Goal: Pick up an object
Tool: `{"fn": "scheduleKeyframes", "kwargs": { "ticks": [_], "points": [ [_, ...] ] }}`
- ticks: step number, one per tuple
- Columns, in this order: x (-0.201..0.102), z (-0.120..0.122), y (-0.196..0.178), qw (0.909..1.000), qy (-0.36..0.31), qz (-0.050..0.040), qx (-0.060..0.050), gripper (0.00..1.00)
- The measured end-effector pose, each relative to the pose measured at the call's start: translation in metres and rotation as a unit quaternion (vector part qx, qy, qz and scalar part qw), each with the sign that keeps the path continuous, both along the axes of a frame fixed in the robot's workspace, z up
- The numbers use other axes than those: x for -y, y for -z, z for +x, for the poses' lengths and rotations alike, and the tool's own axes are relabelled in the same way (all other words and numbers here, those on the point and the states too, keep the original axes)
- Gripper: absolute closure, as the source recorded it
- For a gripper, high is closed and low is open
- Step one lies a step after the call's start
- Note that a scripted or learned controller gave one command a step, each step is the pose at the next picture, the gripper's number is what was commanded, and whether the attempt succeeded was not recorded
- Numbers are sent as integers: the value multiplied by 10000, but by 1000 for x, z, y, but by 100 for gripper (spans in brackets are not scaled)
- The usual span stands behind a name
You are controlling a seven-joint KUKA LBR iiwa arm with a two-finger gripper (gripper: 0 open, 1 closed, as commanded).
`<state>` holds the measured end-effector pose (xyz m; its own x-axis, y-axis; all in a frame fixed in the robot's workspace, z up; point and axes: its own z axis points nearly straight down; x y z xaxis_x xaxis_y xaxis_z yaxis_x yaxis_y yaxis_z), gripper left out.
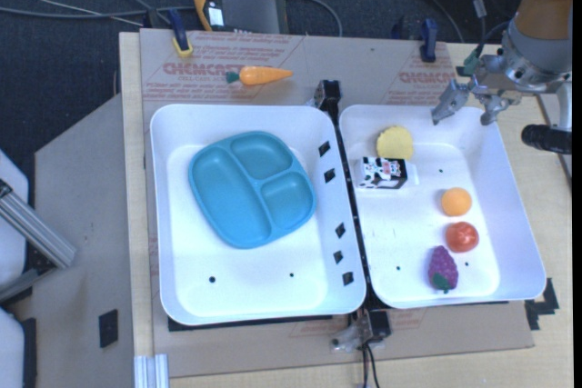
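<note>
The purple grapes point(442, 269), tomato point(462, 236), orange point(456, 201) and yellow piece point(395, 142) lie untouched in the right bin point(518, 223), while the hand point(469, 107), spread wide and holding nothing, hovers over its far rim, so it must next choose one and descend.

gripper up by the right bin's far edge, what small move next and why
Probably lower toward the yellow piece. The gripper hangs open over the right bin at its far rim, holding nothing, and that piece lies nearest.

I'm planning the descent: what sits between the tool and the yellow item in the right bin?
Nothing visible. The tool, fingers spread, hovers over the right bin's far rim; bare white floor separates it from the yellow item.
</note>
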<state>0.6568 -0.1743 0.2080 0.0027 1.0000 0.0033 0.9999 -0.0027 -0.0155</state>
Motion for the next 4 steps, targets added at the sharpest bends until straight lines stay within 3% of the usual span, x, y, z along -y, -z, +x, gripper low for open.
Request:
{"fn": "scheduleKeyframes", "kwargs": {
  "ticks": [1,3,4],
  "points": [
    [0,3,-9,10000,-15,-16,76,0],
    [-11,-11,106,10000,-14,-7,45,0],
    [-10,-11,120,10000,-16,-16,46,0]
  ]
}}
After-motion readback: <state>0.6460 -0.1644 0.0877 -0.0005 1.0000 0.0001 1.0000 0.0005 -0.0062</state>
